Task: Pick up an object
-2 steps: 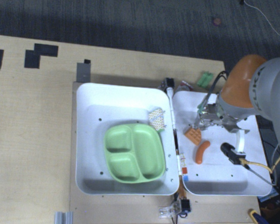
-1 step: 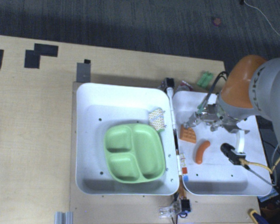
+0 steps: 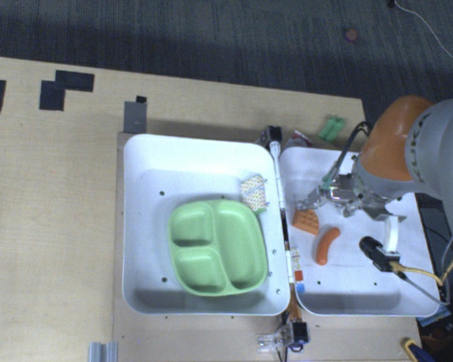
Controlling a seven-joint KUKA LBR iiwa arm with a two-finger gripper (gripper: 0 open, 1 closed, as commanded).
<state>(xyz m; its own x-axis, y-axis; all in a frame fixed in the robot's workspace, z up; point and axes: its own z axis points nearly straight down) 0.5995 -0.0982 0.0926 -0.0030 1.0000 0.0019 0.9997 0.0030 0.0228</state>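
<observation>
The claw (image 3: pixel 327 194) sits over the right bin (image 3: pixel 358 288), just above the sausage (image 3: pixel 327 245) in the view. I cannot tell whether it stands wide or narrow. An orange waffle-like piece (image 3: pixel 306 221) lies just left of the sausage, near the wall between the bins. Below the sausage the bin floor is bare up to the near wall. Well left of the sausage, a green divided plate (image 3: pixel 219 246) lies in the left bin (image 3: pixel 144 210), with a small patterned piece (image 3: pixel 253 190) at its upper right edge.
</observation>
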